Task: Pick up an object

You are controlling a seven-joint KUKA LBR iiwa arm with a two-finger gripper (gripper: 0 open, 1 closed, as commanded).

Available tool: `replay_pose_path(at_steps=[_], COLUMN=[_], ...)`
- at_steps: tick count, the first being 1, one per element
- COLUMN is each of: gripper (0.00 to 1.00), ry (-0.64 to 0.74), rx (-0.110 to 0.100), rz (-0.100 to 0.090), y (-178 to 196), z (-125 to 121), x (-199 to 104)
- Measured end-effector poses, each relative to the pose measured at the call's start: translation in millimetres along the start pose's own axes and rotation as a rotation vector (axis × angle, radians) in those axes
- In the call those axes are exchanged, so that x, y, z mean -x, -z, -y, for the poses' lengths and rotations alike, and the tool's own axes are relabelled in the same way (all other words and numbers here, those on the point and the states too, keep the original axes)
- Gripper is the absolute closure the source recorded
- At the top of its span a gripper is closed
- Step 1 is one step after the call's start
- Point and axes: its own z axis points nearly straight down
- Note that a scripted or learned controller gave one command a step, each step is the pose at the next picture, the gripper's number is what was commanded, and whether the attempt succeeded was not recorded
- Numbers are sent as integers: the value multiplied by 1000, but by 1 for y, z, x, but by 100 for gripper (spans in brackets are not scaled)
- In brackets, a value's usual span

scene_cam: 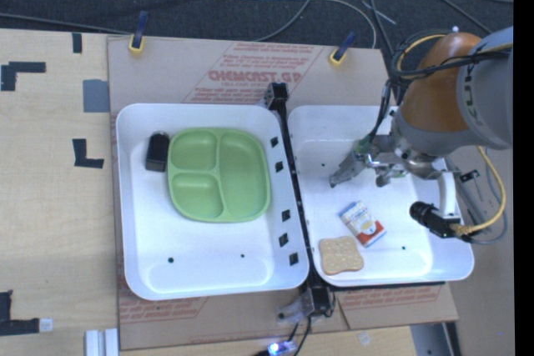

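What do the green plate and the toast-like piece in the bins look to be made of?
Green plate: probably moulded plastic, going by its even colour, soft sheen and rounded compartments. Toast-like piece: tan with a darker edge and matte; likely a foam or plastic toy, though real bread can't be ruled out.

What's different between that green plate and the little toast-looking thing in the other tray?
The green plate is far larger and split into three compartments; the toast-like piece is small, tan and plain. The plate lies in the left bin beside a small black object; the toast piece lies in the right bin, near its front edge, next to a small carton. The claw is over the toast's bin, not the plate's. Both lie flat, untouched.
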Motion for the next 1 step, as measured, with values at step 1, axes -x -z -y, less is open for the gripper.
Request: replay_pose_path(at_steps=[1], gripper=[0], ry=[0], rx=[0], rz=[0], y=[-65], z=[1], x=[1])
